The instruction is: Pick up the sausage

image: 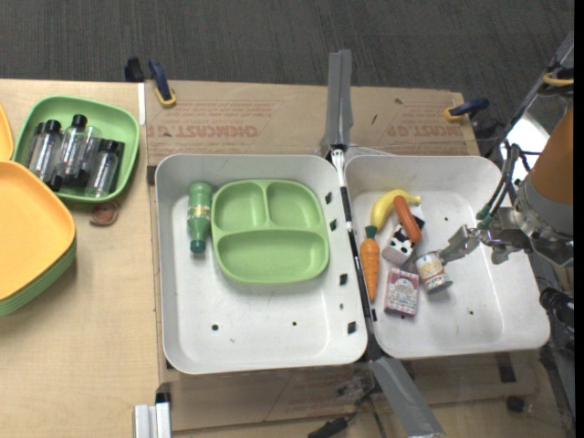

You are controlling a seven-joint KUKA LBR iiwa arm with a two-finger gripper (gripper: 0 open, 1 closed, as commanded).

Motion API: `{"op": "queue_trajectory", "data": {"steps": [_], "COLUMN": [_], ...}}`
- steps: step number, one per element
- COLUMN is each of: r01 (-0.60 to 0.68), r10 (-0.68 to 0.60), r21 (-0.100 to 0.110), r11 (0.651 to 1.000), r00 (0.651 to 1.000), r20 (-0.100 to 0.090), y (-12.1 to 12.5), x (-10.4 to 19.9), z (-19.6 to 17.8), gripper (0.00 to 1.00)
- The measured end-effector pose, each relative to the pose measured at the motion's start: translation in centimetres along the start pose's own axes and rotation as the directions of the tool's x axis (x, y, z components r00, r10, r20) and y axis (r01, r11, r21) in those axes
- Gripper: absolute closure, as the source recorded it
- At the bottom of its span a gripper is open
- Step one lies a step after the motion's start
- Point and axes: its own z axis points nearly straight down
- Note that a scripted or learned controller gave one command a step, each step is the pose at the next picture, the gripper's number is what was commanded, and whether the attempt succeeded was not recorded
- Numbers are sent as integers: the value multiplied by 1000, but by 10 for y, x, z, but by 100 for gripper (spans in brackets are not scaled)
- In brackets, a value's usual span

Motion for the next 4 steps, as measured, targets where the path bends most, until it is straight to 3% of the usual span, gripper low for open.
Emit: {"op": "queue_trajectory", "data": {"steps": [1, 2, 3, 4], "r01": [-2, -200, -233, -388], "r10": [2, 200, 233, 388], "r21": [1, 0, -3, 0], "r11": [1000, 980, 972, 922], "r00": [1000, 980, 972, 922], "r20": [1, 0, 1, 0], "y": [0, 18, 53, 6], "x": [-1, -13, -82, -20], "z": [-8, 113, 54, -3], "gripper": [100, 100, 100, 100]}}
